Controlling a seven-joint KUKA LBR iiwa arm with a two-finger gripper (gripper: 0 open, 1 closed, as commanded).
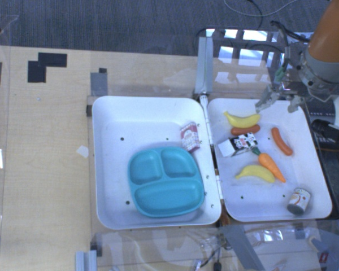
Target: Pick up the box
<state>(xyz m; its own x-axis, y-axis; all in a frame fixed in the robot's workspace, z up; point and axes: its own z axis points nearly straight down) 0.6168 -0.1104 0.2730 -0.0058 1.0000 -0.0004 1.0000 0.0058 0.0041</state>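
Box [240,145] lies flat near the left wall of the right bin [322,205], a sausage [244,130] touching its far edge and a carrot [269,166] just beside (bare floor toward the near-left corner). Gripper [280,100] hangs open, holding nothing, above the bin's far edge

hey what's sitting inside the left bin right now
A blue divided plate lies in the left bin, and a small red packet rests near the bin's right wall. Anything under the plate is hidden.
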